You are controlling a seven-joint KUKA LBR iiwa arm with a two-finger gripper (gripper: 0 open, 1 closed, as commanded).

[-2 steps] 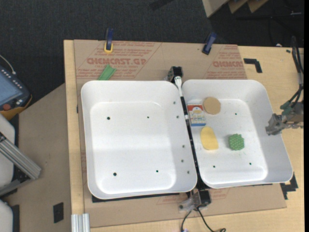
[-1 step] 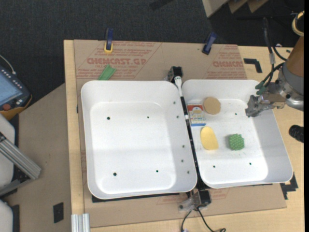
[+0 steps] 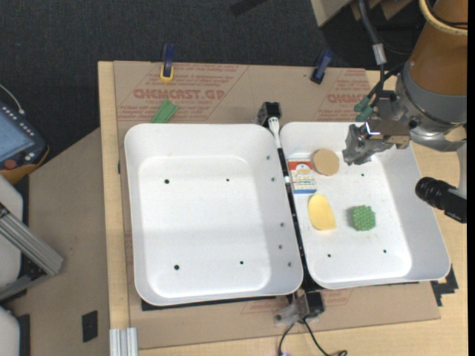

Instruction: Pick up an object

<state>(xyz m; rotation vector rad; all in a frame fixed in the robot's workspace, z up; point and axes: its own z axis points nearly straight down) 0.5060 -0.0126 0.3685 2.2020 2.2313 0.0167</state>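
Two white bins side by side. The left bin (image 3: pixel 200 210) has only bare floor showing. The right bin (image 3: pixel 393 221) carries four things: a round tan disc (image 3: pixel 325 162) at about ten o'clock, a small red-and-white carton (image 3: pixel 300 176) against the left wall, a yellow oval piece (image 3: pixel 321 212) near centre, a knobbly green ball (image 3: pixel 362 218) just at its three o'clock. The gripper (image 3: pixel 356 153) hangs beside the disc; whether it is clamped or apart I cannot tell.

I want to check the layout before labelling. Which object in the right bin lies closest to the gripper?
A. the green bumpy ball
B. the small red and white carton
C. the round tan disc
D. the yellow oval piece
C: the round tan disc lies just beside the gripper in the right bin; the other objects lie farther away.
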